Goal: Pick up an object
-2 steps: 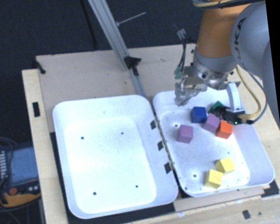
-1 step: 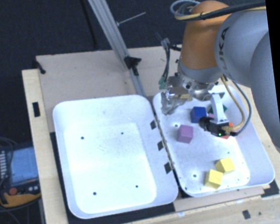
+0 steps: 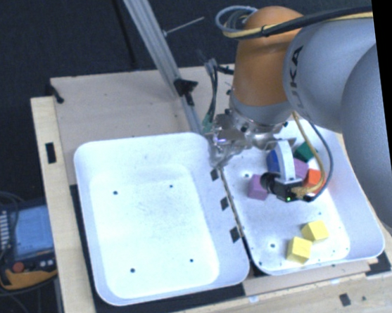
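Note:
My gripper (image 3: pixel 224 145) hangs under the orange wrist band, over the far left corner of the right bin (image 3: pixel 355 239), close to the wall between the two bins. A purple block (image 3: pixel 257 188) lies just right of and nearer than it. Behind the arm's cable sit a blue piece (image 3: pixel 279 160), a green block (image 3: pixel 302 152) and an orange block (image 3: pixel 315 176), all partly hidden. Two yellow blocks (image 3: pixel 316 230) (image 3: pixel 299 248) lie near the bin's front edge. I see nothing held in the gripper.
The left bin (image 3: pixel 88 201) stands beside the right one. A slanted metal rail (image 3: pixel 158 50) rises behind the bins, close to the wrist. A black cable with a small green light (image 3: pixel 290 193) loops over the blocks. The big grey arm covers the right bin's far right.

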Available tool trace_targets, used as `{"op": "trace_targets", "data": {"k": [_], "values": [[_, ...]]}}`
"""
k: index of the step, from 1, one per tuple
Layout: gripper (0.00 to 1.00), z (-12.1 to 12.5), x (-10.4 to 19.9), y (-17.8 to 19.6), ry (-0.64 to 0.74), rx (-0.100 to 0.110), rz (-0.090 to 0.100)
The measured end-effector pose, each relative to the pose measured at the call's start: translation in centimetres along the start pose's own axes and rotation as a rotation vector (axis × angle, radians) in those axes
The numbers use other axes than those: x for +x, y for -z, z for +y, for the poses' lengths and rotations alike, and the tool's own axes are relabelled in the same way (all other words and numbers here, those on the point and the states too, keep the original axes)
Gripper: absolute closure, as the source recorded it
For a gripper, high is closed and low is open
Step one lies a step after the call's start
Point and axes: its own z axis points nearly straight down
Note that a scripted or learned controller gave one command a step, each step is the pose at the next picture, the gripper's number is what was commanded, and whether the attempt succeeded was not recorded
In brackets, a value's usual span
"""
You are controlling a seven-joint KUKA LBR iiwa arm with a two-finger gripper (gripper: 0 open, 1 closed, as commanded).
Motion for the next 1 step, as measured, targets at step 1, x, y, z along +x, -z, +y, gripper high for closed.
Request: {"op": "trace_targets", "data": {"k": [1], "values": [[1.0, -1.16, 6.14, -0.24, 0.001, 0.002, 0.0]]}}
